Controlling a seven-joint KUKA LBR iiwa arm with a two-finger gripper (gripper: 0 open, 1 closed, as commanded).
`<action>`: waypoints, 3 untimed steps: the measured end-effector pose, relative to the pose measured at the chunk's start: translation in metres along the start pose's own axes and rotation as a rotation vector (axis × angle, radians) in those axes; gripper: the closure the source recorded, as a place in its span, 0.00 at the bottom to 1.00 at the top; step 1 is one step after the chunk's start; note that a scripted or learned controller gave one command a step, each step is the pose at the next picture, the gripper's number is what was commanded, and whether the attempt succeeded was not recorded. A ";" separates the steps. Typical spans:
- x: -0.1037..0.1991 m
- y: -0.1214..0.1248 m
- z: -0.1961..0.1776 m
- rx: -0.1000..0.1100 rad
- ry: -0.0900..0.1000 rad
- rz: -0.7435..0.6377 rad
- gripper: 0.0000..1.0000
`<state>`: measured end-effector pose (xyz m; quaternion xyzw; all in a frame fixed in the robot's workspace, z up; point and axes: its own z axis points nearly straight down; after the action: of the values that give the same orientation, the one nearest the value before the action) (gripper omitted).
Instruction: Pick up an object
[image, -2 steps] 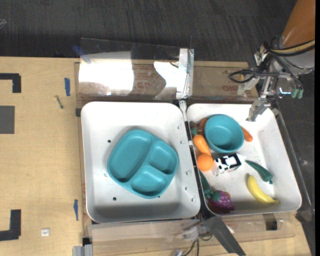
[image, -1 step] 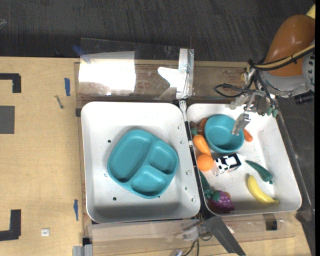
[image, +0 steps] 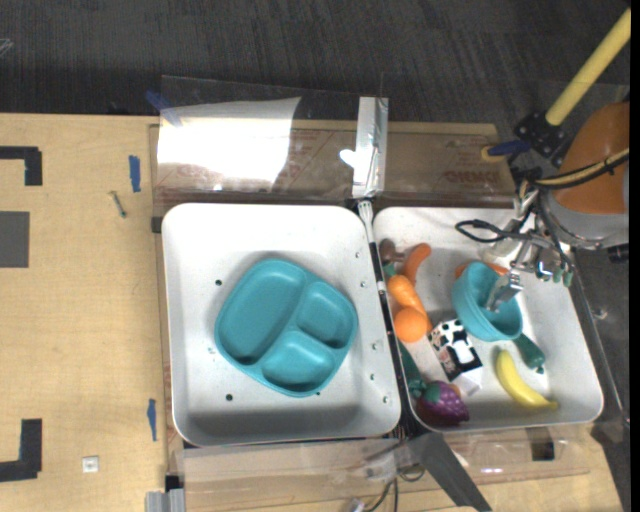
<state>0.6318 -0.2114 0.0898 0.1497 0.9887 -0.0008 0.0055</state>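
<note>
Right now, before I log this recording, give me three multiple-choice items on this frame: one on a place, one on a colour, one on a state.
1. Where does the teal divided tray lie?
A. in the left bin
B. in the right bin
C. on the cardboard

2. What colour is the toy grape bunch at the right bin's near edge?
A. green
B. purple
C. white

3. How does the teal bowl sit?
A. flat, opening straight up
B. upside down
C. tipped, with the gripper at its opening

Answers:
1. A, the tray rests on the left bin's floor.
2. B, the bunch is dark purple, beside the yellow banana.
3. C, the bowl leans and the gripper tip overlaps its rim.
</note>
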 end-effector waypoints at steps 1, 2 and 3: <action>0.056 0.067 -0.001 -0.004 0.000 0.181 0.00; 0.117 0.064 -0.004 -0.003 -0.011 0.273 0.00; 0.000 0.057 -0.053 -0.001 -0.001 0.078 0.00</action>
<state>0.6485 -0.1566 0.1429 0.1881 0.9821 -0.0003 0.0063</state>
